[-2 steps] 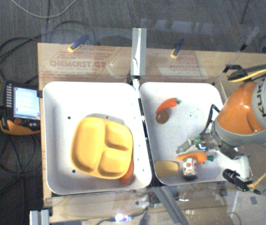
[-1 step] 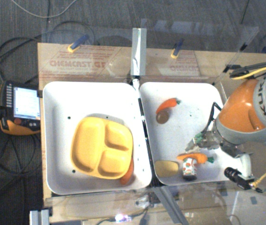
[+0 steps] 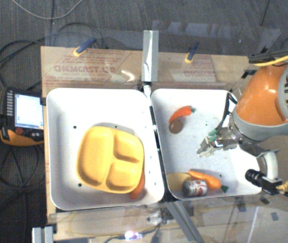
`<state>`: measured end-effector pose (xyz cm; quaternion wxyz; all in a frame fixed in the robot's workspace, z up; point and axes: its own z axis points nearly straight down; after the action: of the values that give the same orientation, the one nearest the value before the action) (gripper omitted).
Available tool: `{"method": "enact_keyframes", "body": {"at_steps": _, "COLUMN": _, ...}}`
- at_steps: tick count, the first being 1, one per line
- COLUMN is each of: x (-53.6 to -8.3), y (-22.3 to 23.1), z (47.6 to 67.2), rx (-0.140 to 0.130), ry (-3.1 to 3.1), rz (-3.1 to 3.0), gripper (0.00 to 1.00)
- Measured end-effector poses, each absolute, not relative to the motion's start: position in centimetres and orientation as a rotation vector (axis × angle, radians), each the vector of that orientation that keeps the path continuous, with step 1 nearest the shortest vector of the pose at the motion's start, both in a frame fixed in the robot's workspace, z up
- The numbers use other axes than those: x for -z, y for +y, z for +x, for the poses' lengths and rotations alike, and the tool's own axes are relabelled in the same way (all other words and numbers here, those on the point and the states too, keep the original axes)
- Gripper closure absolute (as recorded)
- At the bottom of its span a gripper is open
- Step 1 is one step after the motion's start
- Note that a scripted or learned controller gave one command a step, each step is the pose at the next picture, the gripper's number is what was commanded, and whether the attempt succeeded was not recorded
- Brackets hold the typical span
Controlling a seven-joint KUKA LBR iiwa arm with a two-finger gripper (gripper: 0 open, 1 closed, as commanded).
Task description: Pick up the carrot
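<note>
The carrot, orange with a green top at its right end, lies near the front wall of the right bin. It touches a red and white can. My gripper hangs over the middle of the right bin, a short way behind the carrot and apart from it. Nothing shows in the gripper. The grey and orange arm reaches in from the right.
An orange-red pepper-like piece and a brown lump lie at the right bin's back left. A tan disc sits left of the can. In the left bin, a yellow compartment tray covers part of an orange item.
</note>
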<state>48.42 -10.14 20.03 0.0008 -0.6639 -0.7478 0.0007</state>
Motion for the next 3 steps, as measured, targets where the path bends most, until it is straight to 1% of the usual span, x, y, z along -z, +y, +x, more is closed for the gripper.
{"method": "enact_keyframes", "body": {"at_steps": 1, "x": -20.0, "y": -10.1, "z": 48.4, "rx": -0.002, "ry": -2.348, "rz": -2.085, "gripper": 0.0}}
{"method": "enact_keyframes", "body": {"at_steps": 2, "x": -9.2, "y": -13.2, "z": 48.6, "rx": 0.006, "ry": -2.425, "rz": -2.007, "gripper": 0.0}}
{"method": "enact_keyframes", "body": {"at_steps": 3, "x": -10.1, "y": -13.3, "z": 48.7, "rx": 0.006, "ry": -2.426, "rz": -2.009, "gripper": 1.0}}
